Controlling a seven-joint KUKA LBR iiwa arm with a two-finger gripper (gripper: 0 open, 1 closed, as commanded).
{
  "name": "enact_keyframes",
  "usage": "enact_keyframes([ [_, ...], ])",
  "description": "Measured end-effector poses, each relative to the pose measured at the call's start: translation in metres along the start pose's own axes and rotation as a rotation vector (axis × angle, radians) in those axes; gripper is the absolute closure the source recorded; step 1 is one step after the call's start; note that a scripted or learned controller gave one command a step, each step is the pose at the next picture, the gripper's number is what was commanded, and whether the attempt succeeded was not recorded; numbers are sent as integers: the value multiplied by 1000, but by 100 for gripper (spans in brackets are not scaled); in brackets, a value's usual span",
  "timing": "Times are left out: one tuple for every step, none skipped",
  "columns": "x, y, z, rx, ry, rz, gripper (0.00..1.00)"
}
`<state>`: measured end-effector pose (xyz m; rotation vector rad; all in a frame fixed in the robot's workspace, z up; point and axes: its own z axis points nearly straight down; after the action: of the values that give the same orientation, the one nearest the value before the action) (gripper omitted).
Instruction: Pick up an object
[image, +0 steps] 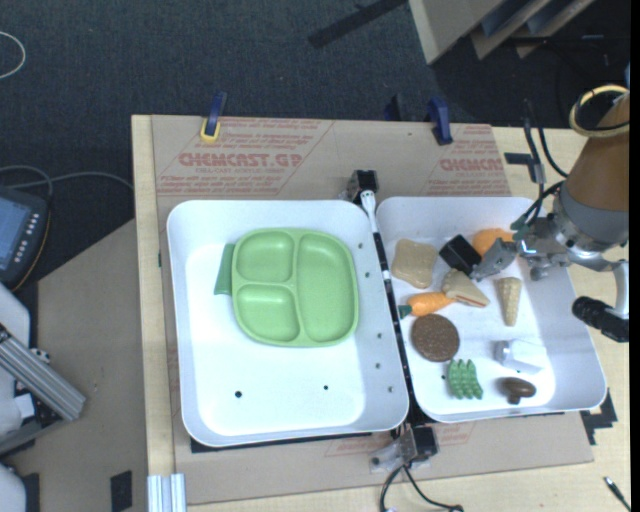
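Standing at the front of the bench, I see the nearest pieces first: a green studded block (463, 379), a brown lump (517, 388) and a small white piece (517, 353), all well below the pincer (497, 259) and towards me. Closer under it lie a brown disc (436, 337), a carrot (432, 302), a pale cone (510, 298) and a sandwich wedge (464, 290). The pincer hovers low in the right bin (570, 390); I cannot tell how it is set. A black block (459, 252) and tan slice (415, 263) sit just to its left, an orange ball (491, 239) almost touching behind. Crowding is the risk: descending here could nudge neighbours or catch two at once. Far left rests a green tray (296, 286)
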<state>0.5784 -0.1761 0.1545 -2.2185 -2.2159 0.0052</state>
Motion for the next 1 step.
enact_keyframes([
  [7, 0, 43, -8, -2, 0, 0],
])
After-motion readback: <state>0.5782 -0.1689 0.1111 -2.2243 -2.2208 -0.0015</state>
